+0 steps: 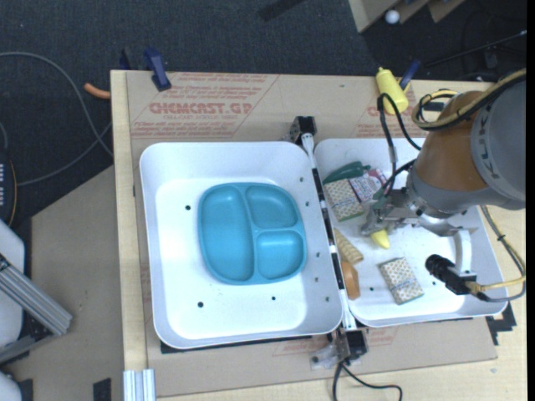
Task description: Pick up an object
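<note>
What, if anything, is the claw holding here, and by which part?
It cannot be told. The claw is low in the right bin, right above a small yellow piece, but the view does not show the piece gripped.

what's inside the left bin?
The left bin holds one blue divided plate with three compartments, nothing visible in them. Whatever lies under the plate is covered.

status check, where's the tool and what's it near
Tool low in right bin, over small yellow piece. Grip state unclear. Patterned packets and green item crowd close by. Blue divided tray in left bin.
</note>
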Robot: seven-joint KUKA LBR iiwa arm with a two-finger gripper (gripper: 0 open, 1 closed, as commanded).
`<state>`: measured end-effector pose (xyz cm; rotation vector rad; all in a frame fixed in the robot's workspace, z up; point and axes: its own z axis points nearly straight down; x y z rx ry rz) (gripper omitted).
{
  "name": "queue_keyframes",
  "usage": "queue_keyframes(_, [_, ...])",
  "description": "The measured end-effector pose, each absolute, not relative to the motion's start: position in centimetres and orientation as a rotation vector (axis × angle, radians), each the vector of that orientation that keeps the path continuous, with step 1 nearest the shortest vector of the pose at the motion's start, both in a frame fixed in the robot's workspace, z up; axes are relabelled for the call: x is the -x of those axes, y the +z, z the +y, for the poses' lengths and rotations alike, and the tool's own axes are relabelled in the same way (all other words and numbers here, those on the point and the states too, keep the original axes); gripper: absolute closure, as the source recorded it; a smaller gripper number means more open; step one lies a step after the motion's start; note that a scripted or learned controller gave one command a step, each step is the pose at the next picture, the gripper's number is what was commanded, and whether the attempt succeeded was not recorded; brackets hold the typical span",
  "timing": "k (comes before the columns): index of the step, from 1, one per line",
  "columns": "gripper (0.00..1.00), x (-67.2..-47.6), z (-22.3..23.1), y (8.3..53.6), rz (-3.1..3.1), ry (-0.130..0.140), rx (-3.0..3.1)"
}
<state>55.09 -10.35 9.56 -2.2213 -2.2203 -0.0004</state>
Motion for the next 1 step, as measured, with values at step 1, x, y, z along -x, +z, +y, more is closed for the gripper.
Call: queue_keyframes(1, [1.0,-53.58,-5.31,20.21,-2.225,-0.004,2.221])
